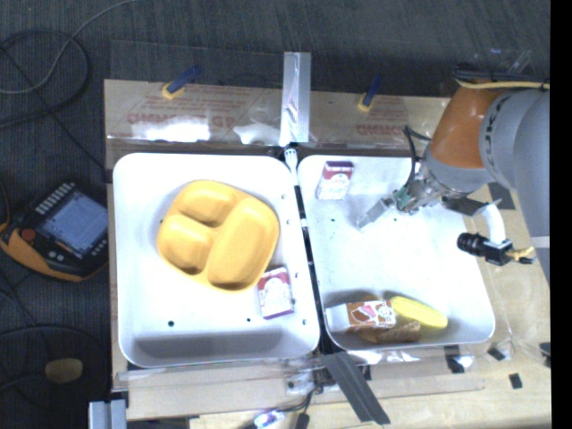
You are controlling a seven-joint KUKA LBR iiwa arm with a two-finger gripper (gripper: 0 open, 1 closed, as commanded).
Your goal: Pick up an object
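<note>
Camera view: carton (334, 180) left of end effector (368, 214)

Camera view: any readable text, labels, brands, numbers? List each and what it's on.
None can be read.
Red print on the cardboard backing: blurred.
Small cartons: print too small.
Packet beside the yellow object: label blurred.
Handheld pendant: screen illegible.

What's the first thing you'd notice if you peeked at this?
The big yellow divided plate in the left bin jumps out first, with a small red and white carton lying by its lower right edge. Next comes the grey arm's orange band at the right, its gripper reaching over the right bin. A second carton lies at that bin's top left corner.
</note>
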